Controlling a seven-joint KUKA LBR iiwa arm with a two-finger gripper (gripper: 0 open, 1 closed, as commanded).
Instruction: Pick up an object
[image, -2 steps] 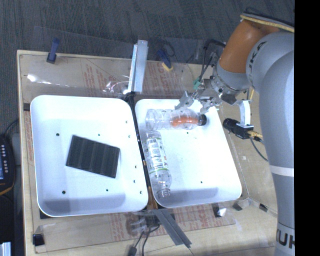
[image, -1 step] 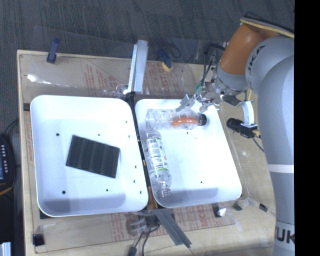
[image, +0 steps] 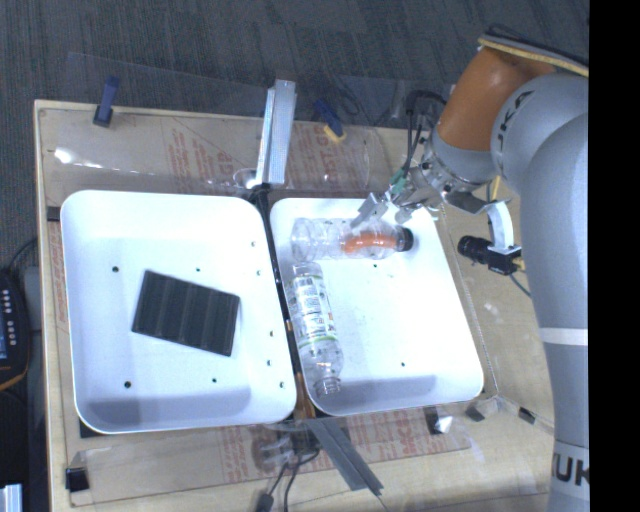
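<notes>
In the left half of the frame, a dark ribbed rectangular pad (image: 187, 313) is seen lying flat in the left bin (image: 90, 215), untouched. Just right of centre, a clear plastic bottle (image: 314, 325) is laid along the left wall of the right bin (image: 455, 340) — its cap toward the lower edge. Further up, a second clear bottle with an orange band (image: 352, 240) is found near the bin's upper rim. At its right end the gripper (image: 393, 207) is placed, upper right of the frame; whether its fingers are open or closed cannot be told. Nothing is judged lifted — the grasp and raise are left.
</notes>
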